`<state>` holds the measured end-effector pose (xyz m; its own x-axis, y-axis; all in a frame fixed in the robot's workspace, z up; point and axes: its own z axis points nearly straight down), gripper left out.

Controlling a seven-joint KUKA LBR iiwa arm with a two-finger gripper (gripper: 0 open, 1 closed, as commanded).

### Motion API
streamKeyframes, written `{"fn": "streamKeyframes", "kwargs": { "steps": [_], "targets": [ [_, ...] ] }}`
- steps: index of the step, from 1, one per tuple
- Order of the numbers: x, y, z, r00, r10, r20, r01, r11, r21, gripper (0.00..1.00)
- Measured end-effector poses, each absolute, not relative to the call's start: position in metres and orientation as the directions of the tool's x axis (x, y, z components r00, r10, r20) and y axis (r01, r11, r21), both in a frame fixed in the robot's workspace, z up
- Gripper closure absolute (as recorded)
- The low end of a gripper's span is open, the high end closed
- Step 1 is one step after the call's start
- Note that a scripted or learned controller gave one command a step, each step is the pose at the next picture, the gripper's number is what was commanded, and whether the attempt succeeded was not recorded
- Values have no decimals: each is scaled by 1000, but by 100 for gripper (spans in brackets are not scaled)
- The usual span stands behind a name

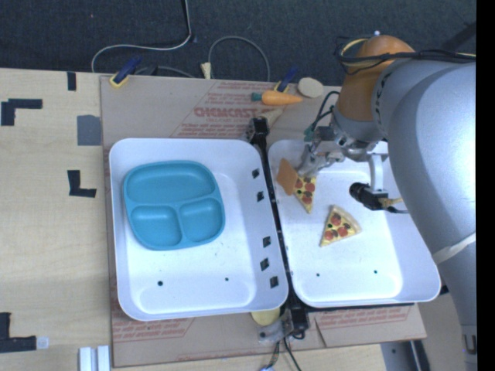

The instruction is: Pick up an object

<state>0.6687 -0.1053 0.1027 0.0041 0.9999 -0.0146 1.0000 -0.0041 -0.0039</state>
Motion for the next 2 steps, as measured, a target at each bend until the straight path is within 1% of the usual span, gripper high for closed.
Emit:
{"fn": "streamKeyframes", "kwargs": {
  "steps": [1, 2],
  "targets": [
    [667, -104, 99, 3, 1000, -14, 1000, -3, -9, 0],
    [668, -99, 84, -1, 1000, -3, 1000, 1, -1, 0]
  ]
}}
